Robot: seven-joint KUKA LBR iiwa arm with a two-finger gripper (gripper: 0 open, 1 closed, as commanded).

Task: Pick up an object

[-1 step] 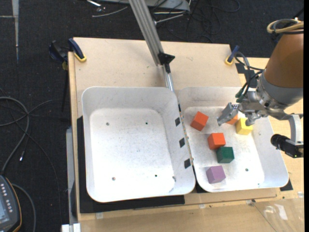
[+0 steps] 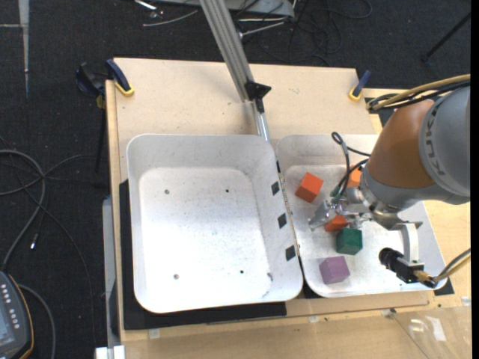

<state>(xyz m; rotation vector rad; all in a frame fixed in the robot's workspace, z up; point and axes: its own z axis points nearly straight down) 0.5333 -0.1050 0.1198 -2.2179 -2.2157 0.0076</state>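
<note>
Two white bins sit side by side on the worktop [image 2: 187,96], and all the objects I can pick lie in the right bin [image 2: 299,152], so that is where I have sent the arm [image 2: 419,155].

Nearest to me in that bin is a purple block [image 2: 334,269], lying free and well clear of the tool. Just beyond it is a green block [image 2: 349,241], which sits close under the end effector [image 2: 334,217]. Between the metal parts of the end effector I see something small and orange-red [image 2: 337,223], just beside the green block. It may be a piece caught in the fingers, but I cannot tell whether the fingers are apart or together, or whether they really clamp it; the wrist and cables hide too much.

A little farther and to the left stands an orange block [image 2: 308,187], apart from the tool and tilted on the bin floor. It looks the easiest target if this try fails, because nothing crowds it.

The left bin [image 2: 150,155] holds no blocks that I can see; I judge it is kept as the place where picked things go. At the far edge of the worktop, clamps [image 2: 120,81] hold the board steady, and a metal pole [image 2: 228,40] rises from behind the bins.
</note>
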